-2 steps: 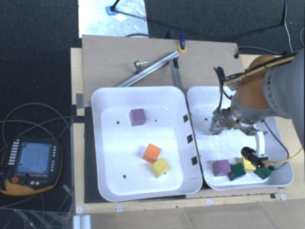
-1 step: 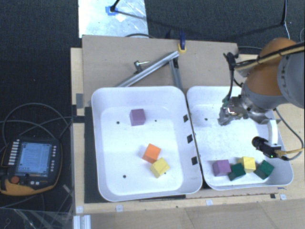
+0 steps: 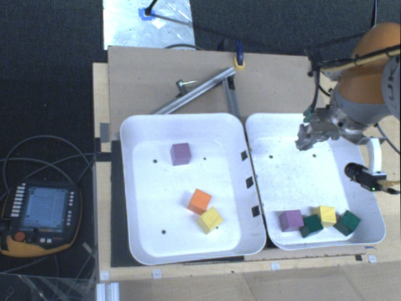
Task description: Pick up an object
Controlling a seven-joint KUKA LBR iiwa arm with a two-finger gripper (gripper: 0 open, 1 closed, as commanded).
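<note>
My gripper (image 3: 305,140) hangs over the back of the right bin (image 3: 316,174), well above its floor, with nothing seen between its fingers. Along that bin's front edge lie a purple cube (image 3: 291,219), a dark green block (image 3: 311,225), a yellow cube (image 3: 327,215) and another dark green block (image 3: 348,221). The left bin (image 3: 144,231) holds a purple cube (image 3: 180,153) near the back, and an orange cube (image 3: 200,200) touching a yellow cube (image 3: 210,219) near the front.
A metal rod (image 3: 194,91) lies on the brown board behind the bins. A teach pendant (image 3: 41,215) with cables sits on the floor at the left. Clips (image 3: 249,182) join the two bins in the middle.
</note>
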